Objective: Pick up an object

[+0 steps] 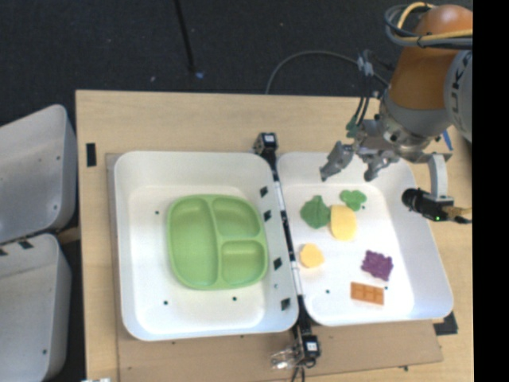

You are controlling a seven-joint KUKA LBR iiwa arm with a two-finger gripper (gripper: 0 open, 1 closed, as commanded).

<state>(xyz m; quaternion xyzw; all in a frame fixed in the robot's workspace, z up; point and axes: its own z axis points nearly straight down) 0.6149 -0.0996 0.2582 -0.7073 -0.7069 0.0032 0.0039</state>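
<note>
My gripper (355, 164) hangs open over the back of the right bin (413, 293), with nothing between its fingers. Just below it lie a small green leafy piece (352, 199), a larger green piece (316, 212) and a pale yellow block (343, 222). Nearer the front of that bin are a round yellow piece (311, 255), a purple block (377, 264) and an orange brick (367, 294).
The left bin (135, 293) holds a green compartment plate (216, 240). A row of black clips runs along the divider between the bins (280, 237). A cable loops over the dark floor behind the bench.
</note>
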